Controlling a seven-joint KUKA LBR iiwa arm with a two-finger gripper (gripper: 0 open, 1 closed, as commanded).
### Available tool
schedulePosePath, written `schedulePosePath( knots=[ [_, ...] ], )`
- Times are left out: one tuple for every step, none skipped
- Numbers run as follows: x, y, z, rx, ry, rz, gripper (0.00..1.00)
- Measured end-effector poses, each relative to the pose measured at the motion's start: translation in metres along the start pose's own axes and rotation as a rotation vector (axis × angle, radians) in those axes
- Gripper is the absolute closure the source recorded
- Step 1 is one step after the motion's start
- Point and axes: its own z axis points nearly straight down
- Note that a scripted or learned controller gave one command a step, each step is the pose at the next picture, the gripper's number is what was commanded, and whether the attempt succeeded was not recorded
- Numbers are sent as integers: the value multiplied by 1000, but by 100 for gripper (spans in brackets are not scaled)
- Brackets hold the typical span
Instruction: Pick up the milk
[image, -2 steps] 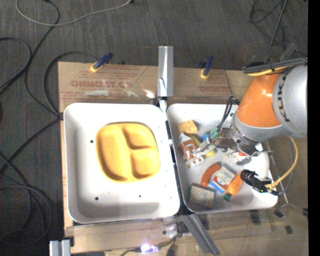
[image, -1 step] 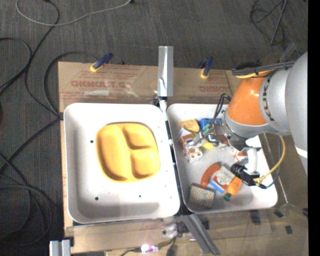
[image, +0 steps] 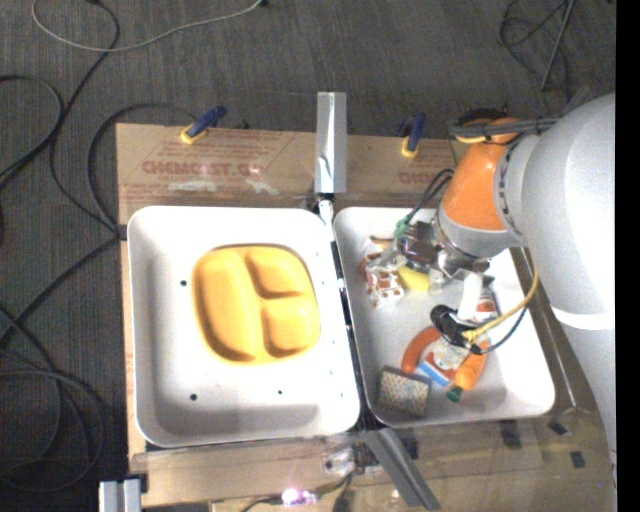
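Milk (image: 385, 277) lies among clutter in your right bin (image: 535, 395), the gripper (image: 415, 243) low beside it for a grab; jaw state can't be told.

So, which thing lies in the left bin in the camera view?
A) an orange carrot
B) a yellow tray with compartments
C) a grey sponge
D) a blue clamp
B: the yellow tray, with its compartments, lies alone in the middle of the left bin, while the small items and the arm are over the right bin.
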Motion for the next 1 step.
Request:
schedulePosePath(
  knots=[
    [7, 7, 1, 2, 0, 175, 0]
  ],
)
